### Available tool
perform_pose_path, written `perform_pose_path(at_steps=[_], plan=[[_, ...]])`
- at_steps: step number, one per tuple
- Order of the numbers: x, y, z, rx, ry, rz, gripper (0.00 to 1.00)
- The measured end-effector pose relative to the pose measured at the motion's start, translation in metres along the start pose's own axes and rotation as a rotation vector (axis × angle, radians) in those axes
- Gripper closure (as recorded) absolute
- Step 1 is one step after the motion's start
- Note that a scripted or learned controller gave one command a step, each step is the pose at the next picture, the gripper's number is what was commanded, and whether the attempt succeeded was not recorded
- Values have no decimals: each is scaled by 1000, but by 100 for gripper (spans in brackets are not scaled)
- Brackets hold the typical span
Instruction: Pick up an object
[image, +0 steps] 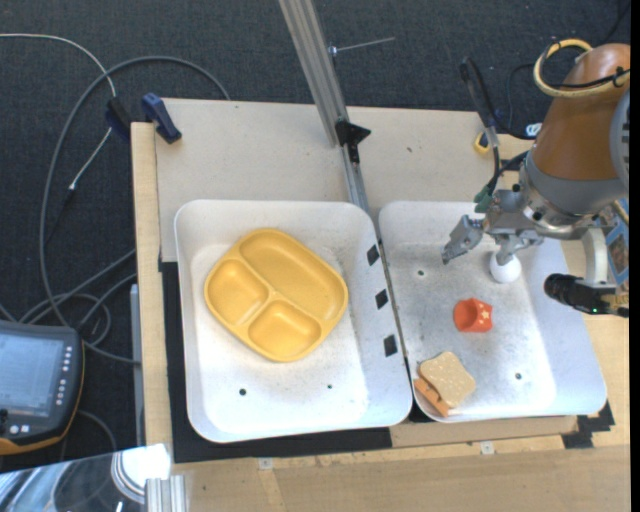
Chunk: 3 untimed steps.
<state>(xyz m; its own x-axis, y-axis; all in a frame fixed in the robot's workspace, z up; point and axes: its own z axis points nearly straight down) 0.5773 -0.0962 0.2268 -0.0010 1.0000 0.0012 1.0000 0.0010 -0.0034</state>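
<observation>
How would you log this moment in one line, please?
gripper over right bin | orange object, sandwich untouched | yellow tray left bin

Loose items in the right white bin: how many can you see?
2. A small orange block lies mid-bin, and a tan sandwich-shaped toy rests at the near-left corner. The gripper hovers over the far side and may hide more.

Grey arm (585, 120) extended in from the right, wrist bent downward; gripper (485, 250) lowered, fingers seen spread apart
</observation>
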Motion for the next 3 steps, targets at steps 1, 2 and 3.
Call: perform_pose_path(at_steps=[1,2,3], plan=[[1,2,-8,1,0,-2,100],[-22,-3,40,8,1,3,100],[-79,-14,25,-3,-4,5,100]])
